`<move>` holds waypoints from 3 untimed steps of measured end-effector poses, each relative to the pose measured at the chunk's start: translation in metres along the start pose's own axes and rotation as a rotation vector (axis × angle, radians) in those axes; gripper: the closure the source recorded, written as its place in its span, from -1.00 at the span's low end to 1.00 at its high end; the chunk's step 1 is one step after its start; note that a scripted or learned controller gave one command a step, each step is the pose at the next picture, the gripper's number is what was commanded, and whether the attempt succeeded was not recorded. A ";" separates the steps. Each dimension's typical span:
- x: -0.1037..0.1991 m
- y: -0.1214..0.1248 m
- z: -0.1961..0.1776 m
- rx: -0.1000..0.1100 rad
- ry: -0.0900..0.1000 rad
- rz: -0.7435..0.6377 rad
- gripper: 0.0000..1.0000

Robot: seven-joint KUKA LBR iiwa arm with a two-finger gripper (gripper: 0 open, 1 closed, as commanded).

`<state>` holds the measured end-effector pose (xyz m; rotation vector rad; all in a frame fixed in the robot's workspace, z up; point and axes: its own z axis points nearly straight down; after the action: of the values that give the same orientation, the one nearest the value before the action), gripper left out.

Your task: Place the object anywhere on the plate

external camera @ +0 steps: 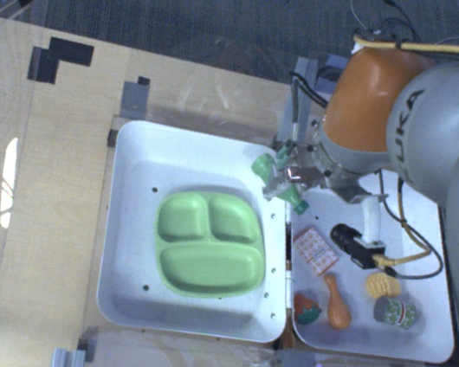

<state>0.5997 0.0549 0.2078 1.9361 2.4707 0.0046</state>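
Evidently you are mid-transfer: the gripper hovers over the divider between the two bins, closed on a small green object, near the back right corner of the left bin. Its green plate carries nothing yet; lowering and release remain, by this view.

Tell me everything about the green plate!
The green plate is pale green and looks like smooth plastic. It has rounded corners and three sections: two small ones at the far side and one big one nearer the camera. It lies flat, turned slightly, in the middle of the left white bin, resting on the bin's floor. No food or toy sits on it.
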 end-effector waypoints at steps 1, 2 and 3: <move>0.058 -0.051 0.024 0.002 0.001 -0.249 1.00; 0.048 -0.056 -0.021 -0.002 0.000 -0.568 1.00; 0.047 -0.042 -0.037 -0.002 0.000 -0.605 1.00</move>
<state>0.5480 0.0906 0.2443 1.1111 2.9339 0.0052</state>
